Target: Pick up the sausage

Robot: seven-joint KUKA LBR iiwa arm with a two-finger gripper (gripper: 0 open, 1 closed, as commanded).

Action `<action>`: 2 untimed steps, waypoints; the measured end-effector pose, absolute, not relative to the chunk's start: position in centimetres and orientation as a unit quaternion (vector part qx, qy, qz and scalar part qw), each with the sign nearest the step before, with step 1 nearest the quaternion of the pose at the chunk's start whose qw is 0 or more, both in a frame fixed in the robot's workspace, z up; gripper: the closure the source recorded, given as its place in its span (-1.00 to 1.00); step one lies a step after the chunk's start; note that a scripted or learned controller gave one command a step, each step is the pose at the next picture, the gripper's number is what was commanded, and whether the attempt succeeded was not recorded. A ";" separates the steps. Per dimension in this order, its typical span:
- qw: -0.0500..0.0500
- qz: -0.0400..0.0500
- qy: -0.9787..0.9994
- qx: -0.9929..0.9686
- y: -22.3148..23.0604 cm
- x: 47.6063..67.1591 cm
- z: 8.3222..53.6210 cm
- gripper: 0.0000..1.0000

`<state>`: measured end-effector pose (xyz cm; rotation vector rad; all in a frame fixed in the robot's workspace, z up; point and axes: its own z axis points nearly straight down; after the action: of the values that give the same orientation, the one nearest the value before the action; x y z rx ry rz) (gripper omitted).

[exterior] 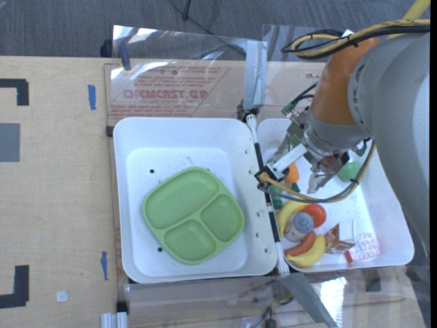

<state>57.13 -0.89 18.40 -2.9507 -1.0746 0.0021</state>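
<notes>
The sausage, a short reddish-brown piece, lies at the front of the right bin, resting against a yellow banana. My gripper hangs over the back-left part of that bin, well behind the sausage and apart from it. Its fingers stand open, and nothing is held between them. A small orange item lies just beneath the gripper.
Around the sausage sit a red tomato, a small can and red-and-white packets. A green item lies behind the wrist. The left bin holds a green divided plate. Cables loop under the wrist.
</notes>
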 end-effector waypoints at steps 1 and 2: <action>0.000 0.001 -0.318 -0.948 -1.5 60.2 26.7 -1.00; 0.001 0.002 -0.404 -0.915 -8.9 54.4 18.4 -1.00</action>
<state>54.41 -8.87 18.36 -2.8712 -1.2680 0.0050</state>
